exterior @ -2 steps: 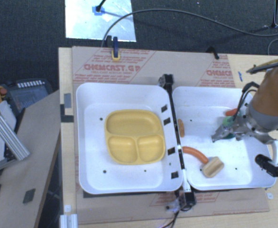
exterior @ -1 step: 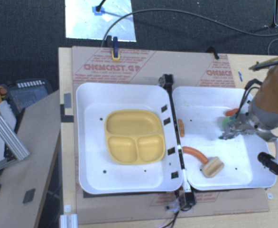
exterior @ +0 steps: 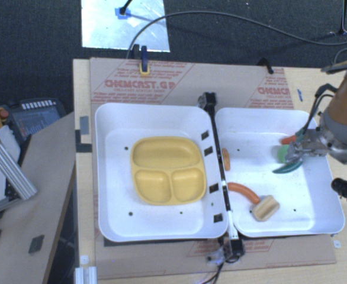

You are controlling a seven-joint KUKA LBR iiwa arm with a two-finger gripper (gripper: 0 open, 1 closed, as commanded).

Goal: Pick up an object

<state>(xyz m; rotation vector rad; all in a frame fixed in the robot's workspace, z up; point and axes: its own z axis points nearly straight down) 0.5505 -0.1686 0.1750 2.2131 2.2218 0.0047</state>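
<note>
The hand [exterior: 298, 152] hangs low over the right bin [exterior: 315, 218], near its far right side, with the grey arm and its orange band reaching in from the right edge. Whether it is wide or narrow cannot be told, as its tips blur into the things beneath. Right at the tips lie a green object [exterior: 282, 154] and a dark teal curved piece [exterior: 287, 167], and an orange-red bit [exterior: 288, 139] pokes out just behind them; whether any of these is actually gripped cannot be told either.

Nearer the front of the same bin, well apart from the hand, an orange carrot-shaped object [exterior: 243, 190] lies beside a tan wooden block [exterior: 264, 208], the two touching or nearly so. A small orange piece [exterior: 225, 158] sits against the bin's left wall.

The left bin [exterior: 111, 218] holds a yellow divided plate [exterior: 164, 169] with three compartments, lying flat in its middle. Both bins rest on a cardboard sheet [exterior: 179, 78] spread over the bench [exterior: 82, 87].
</note>
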